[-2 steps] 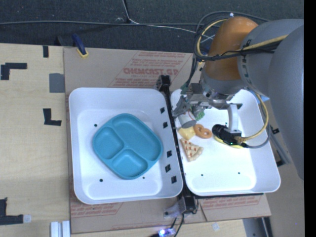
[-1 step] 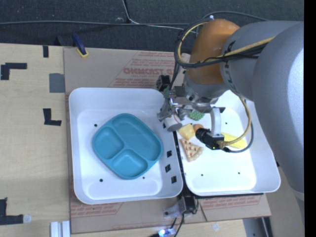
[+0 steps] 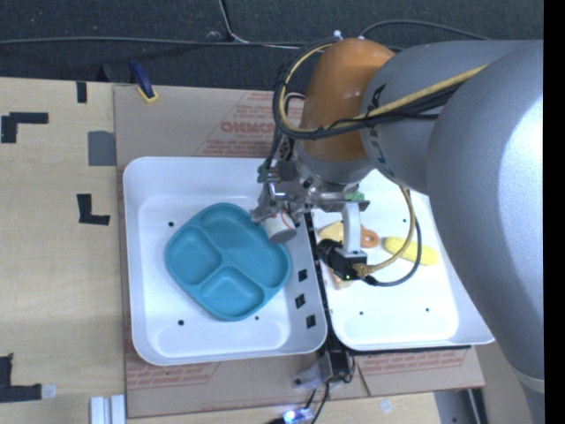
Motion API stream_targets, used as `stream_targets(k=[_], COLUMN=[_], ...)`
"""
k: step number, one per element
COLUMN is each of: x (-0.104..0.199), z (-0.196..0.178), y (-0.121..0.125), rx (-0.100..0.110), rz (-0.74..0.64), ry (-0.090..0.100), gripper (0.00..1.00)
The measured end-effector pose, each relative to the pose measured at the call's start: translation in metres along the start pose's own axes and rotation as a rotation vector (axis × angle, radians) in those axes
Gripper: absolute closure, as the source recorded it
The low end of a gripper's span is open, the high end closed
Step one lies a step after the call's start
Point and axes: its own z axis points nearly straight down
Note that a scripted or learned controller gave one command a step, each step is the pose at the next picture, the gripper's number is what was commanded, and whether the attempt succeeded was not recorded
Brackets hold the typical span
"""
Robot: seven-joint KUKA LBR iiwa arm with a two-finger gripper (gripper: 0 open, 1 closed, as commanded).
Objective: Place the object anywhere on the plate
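Observation:
A blue divided plate (image 3: 228, 260) lies in the left white bin (image 3: 146, 237). My gripper (image 3: 275, 217) hangs over the plate's upper right rim, close to the wall between the two bins. A small grey-white rounded piece (image 3: 282, 228) shows at the gripper's lower end, just above the plate's edge; I cannot tell whether it is a held object or part of the gripper. The orange wrist band (image 3: 340, 87) and the grey arm cover much of the right bin.
The right white bin (image 3: 397, 321) holds a yellow banana-shaped item (image 3: 415, 250), a small orange piece (image 3: 367, 238) and a yellow piece (image 3: 330, 231) beside a black cable. Cardboard lies under both bins. A blue-and-yellow clip (image 3: 141, 82) sits at the cardboard's far left corner.

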Motion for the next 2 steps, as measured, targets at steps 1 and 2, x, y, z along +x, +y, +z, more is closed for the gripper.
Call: stream_targets(k=[1, 2], x=[0.0493, 0.0460], z=[-0.0047, -0.0046], y=[-0.0108, -0.0102], rx=[-0.001, -0.001], rz=[0.000, 0.004], ry=[0.000, -0.002], gripper=[1.00, 0.00])
